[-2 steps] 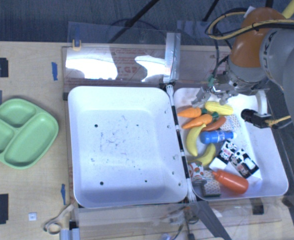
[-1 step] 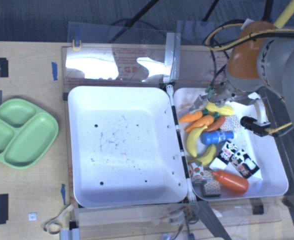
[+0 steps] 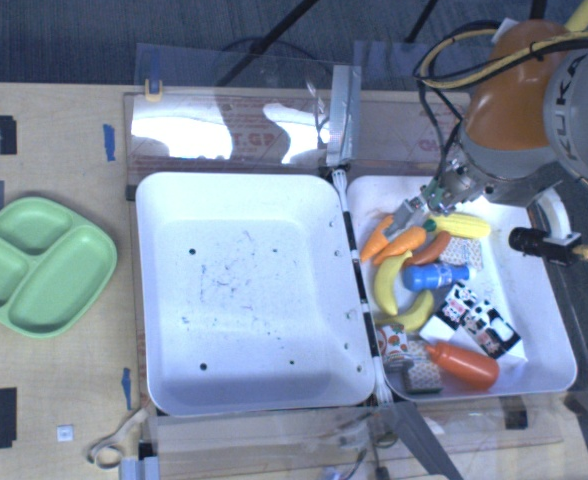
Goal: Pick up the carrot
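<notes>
The carrot [image 3: 402,241] is orange with a green top and lies slanted at the upper left of the right bin [image 3: 554,328], beside a second orange piece [image 3: 375,239] near the bin's left wall. My gripper [image 3: 424,204] hangs just above and behind the carrot's green end, reaching in from the upper right. Its fingers [image 3: 410,212] look open and nothing sits between them. The carrot rests among the other toys, touching a yellow banana [image 3: 392,293].
The right bin also holds a yellow corn cob [image 3: 461,228], a red sausage [image 3: 436,249], a blue bottle [image 3: 430,276], a black-and-white box [image 3: 479,323] and a red bottle [image 3: 462,363]. The left bin [image 3: 244,278] adjoins it. A green divided plate [image 3: 39,263] lies far left.
</notes>
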